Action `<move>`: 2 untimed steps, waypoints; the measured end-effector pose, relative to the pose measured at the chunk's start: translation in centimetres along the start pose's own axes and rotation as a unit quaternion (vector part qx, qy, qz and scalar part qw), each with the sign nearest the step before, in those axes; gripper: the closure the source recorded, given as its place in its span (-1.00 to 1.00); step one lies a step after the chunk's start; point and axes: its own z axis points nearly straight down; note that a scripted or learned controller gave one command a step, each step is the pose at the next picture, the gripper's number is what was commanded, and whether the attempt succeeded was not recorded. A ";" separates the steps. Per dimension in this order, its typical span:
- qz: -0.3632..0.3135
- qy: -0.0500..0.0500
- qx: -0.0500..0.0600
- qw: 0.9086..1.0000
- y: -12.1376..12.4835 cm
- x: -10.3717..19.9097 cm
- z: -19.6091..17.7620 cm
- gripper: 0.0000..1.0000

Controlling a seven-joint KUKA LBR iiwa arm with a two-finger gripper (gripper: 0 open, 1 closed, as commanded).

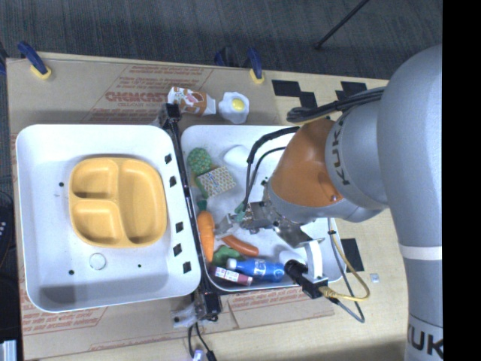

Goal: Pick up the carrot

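— Where's the carrot [205,234] from where you sit?

— In the right bin [225,137], hard against its left wall, lying lengthwise along that wall with the fat end up-picture and the tip pointing toward the near edge. My fingers [244,215] hang just to its right, over the middle of the bin. Whether they are apart or together I cannot tell; my own wrist and cables cover them

— So how would you go about it?

— Start with what's nearest: a blue tube [258,268] and a darker tube [233,277] lie along the near wall, and a small red pepper [242,245] sits just right of the carrot's tip. I'd shift left, line up across the carrot's width, and come down on its thicker upper half, away from that clutter. The wall is the risk, I judge; one finger needs room between it and the carrot

— And beyond it?

— A checkered block [216,180] and something green [199,159], then the far wall

— How does the carrot look?

— Bright orange, smooth, tapered, likely a hard toy
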 end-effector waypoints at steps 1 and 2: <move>-0.003 0.000 0.000 1.000 0.1 0.1 -1.0 1.00; 0.062 0.001 0.000 0.998 -2.0 5.1 -9.1 1.00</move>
